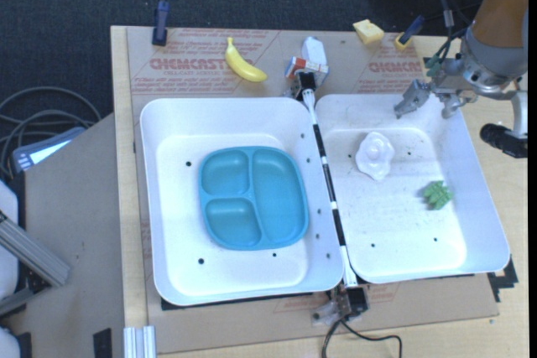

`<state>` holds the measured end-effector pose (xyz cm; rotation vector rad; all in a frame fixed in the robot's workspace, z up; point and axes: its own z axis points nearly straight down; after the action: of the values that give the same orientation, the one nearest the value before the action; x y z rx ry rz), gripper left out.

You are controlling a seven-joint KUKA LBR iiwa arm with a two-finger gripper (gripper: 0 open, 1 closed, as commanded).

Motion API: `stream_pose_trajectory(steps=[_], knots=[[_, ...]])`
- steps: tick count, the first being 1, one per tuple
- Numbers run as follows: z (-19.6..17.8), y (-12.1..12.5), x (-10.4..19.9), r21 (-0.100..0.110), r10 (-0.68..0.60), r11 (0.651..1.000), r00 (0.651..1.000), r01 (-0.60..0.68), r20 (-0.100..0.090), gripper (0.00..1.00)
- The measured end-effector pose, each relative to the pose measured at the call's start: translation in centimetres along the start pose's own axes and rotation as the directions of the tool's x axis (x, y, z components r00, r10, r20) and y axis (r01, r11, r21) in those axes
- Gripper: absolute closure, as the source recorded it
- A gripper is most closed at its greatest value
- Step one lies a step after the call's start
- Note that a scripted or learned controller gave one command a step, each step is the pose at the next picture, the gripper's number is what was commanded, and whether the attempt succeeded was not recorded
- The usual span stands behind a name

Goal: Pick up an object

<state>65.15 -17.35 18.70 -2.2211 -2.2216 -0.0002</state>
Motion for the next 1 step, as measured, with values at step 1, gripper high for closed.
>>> stream_pose_trajectory(steps=[1], knots=[[6.11,-2.72,-3.8,0.003,0.001,1.0,1.0,-0.001,0.0,0.0]])
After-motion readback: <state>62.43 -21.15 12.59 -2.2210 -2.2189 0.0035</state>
